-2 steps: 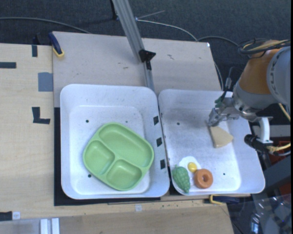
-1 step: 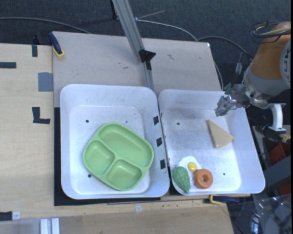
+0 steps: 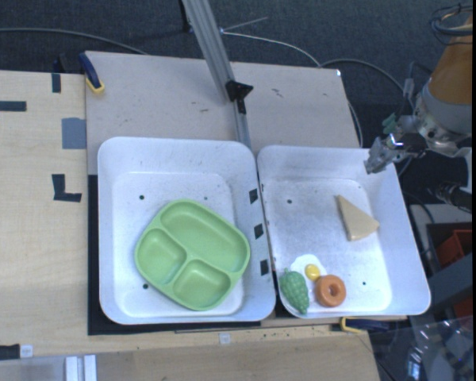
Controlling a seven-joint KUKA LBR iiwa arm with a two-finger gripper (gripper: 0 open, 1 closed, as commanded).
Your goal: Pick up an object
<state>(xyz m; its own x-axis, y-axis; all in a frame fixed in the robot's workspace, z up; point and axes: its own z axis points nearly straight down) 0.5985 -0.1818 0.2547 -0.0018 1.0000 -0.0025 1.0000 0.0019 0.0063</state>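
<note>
The jaws hang over the far right corner of the right bin, just at its rim; I cannot tell if they are released or clenched, and nothing is visible between them. The arm stands beyond the right edge of this bin.

In the right bin, a tan wedge lies near the right wall, apart from the other things, with bare floor around it on all sides. At the near edge, three things sit close together: a green cob by the near left corner, a fried egg just behind it, and an orange ring touching the egg. The middle and the far part of this bin are open.

In the left bin, a green plate with three compartments takes most of the floor, closer to the near right side. Its far part is free.

A metal pole crosses the surface behind the bins, ending near where the two bins meet.
</note>
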